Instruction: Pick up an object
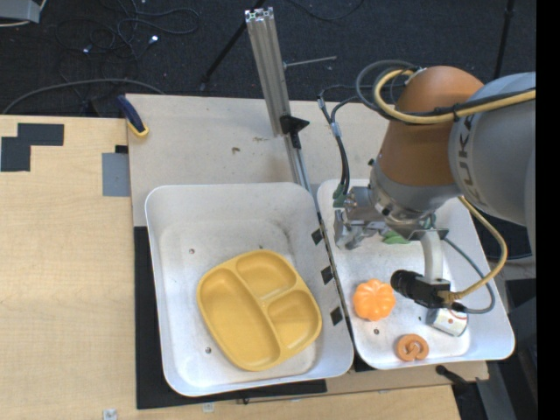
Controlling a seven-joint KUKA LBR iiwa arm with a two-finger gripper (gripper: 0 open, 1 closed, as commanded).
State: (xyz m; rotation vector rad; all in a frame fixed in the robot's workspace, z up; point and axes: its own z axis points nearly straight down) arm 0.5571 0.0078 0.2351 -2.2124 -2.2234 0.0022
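Hand (353, 227): low in the upper left of the right bin (490, 344); whether it is open or closed, or holds anything, cannot be told. Left bin (171, 234): yellow divided plate (258, 309), lying flat. Right bin: orange pumpkin (374, 299) by the left wall, near the hand but apart from it; small orange ring (411, 348) near the front edge.

Dark block letters stand on the grey arm (503, 147), just beside its orange band (429, 138). They read "KUK", turned sideways in the view, with the rest out of sight.
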